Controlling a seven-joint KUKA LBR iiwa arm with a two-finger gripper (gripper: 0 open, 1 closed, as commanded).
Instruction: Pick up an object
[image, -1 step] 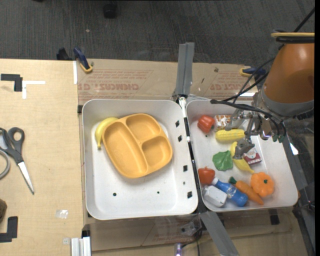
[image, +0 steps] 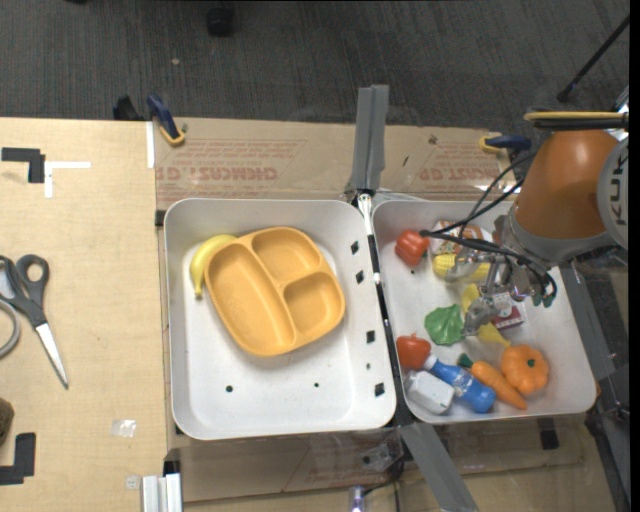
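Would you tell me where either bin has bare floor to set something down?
Left bin: a bare strip along the near wall, below the yellow plate, and the far right corner. Right bin: crowded; toys fill it around the hand, apart from a slim strip beside the divider.

Dark grey carpet-like floor (image: 300, 50) across top of frame. Light wood bench (image: 75, 300) at left w/ scissors (image: 35, 310) lying on it, black tape marks (image: 25, 160) near its far edge. Brown cardboard sheet (image: 260, 160) w/ printed lettering lies behind the bins. Blue clamp (image: 165, 118) at cardboard's far left corner. Light even, no hard shadows.
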